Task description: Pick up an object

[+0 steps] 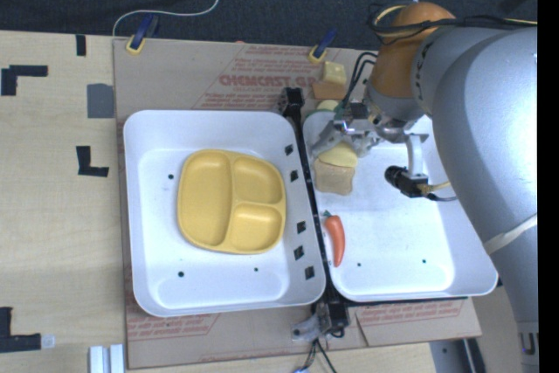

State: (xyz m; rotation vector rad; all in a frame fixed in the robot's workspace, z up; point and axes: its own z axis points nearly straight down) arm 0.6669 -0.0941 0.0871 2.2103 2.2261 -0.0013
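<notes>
Gripper (342,135) hangs low at the right bin's (437,275) far-left corner, touching the pale block (334,170) just below-left; grip state unreadable.

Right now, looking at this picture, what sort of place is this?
Probably a robotics lab bench set up for grasping trials: a grey arm reaches over two white bins, one holding a yellow divided plate, the other a toy carrot, on clamped cardboard.

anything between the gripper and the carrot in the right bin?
Nothing visible. The gripper sits at the right bin's far left corner beside a tan block; the carrot lies nearer the camera by the divider, with bare bin floor between.
</notes>
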